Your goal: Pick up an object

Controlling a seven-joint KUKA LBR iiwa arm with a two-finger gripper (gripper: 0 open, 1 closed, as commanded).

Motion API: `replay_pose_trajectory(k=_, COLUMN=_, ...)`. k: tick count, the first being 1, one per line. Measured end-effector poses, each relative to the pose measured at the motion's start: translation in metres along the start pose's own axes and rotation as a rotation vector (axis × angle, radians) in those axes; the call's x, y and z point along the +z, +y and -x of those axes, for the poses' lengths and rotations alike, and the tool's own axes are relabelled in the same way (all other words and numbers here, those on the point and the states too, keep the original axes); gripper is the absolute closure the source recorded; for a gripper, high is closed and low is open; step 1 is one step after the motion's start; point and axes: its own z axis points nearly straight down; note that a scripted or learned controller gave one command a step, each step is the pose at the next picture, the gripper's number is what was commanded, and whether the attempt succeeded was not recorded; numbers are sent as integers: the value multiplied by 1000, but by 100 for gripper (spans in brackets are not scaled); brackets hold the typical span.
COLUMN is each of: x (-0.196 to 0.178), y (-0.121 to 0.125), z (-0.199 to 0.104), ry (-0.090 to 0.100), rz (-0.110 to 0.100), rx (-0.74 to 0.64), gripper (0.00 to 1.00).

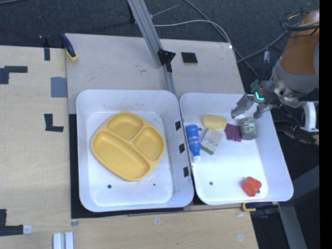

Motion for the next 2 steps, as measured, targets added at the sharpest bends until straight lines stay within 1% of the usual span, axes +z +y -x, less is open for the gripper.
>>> replay_pose_trajectory(k=1, x=-1, y=1, z=0, ry=0, rz=3, rx=0, gripper=0)
replay_pose_trajectory(k=2, x=56, y=-6, z=8, ry=0, rz=-3, rx=1, gripper=0)
